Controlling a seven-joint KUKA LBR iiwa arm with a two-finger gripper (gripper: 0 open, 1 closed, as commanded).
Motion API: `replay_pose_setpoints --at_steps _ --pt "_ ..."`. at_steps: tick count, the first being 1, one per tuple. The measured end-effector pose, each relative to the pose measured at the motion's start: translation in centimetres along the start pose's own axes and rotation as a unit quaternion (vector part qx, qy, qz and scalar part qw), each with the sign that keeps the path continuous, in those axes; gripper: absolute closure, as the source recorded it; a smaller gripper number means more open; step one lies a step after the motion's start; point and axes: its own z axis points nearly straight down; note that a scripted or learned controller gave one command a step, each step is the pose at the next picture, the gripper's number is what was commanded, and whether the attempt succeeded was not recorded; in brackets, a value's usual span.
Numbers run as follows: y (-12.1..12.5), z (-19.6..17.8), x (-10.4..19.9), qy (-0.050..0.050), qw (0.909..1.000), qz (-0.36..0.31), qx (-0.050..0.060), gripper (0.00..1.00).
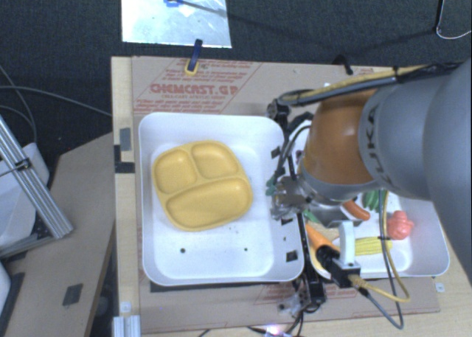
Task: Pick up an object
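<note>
Yellow divided plate (200, 184) lying in left bin (164, 262), toward its far left corner. Toy food (369, 236) heaped in right bin (435, 258), half hidden under arm (383, 136). Gripper (289, 206) low over the bins' shared edge; grip impossible to tell.

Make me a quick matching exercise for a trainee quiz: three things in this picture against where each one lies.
Things:
1. yellow divided plate
2. corn cob
3. pink toy

Places:
A. right bin, near its front wall
B. left bin
C. right bin, by the arm's right side

Pairs: 1-B, 2-A, 3-C
</note>
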Motion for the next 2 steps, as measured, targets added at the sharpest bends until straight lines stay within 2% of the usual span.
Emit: replay_pose_setpoints --at_steps 1,2 --pt "0.3 -12.1 4.0 0.002 0.9999 -0.001 -0.011 1.00" --pt "0.2 -16.0 7.5 0.001 1.0000 0.000 -0.007 1.00"
